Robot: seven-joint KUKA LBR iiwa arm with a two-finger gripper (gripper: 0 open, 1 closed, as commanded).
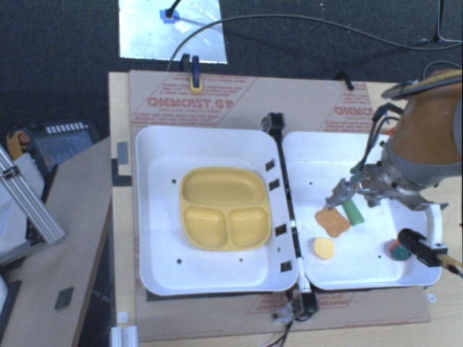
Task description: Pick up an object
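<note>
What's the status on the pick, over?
Pincer low in right bin, at green piece; grasp unclear. Orange slab touching green piece. Yellow round apart, nearer front. Yellow tray in left bin.

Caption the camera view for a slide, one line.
Gripper over the right bin, above a green block and orange piece; yellow tray left.

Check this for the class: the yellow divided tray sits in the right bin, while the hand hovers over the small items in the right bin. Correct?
Not quite. The camera view shows the yellow divided tray in the left bin; the hand is over the small items in the right bin.
</note>
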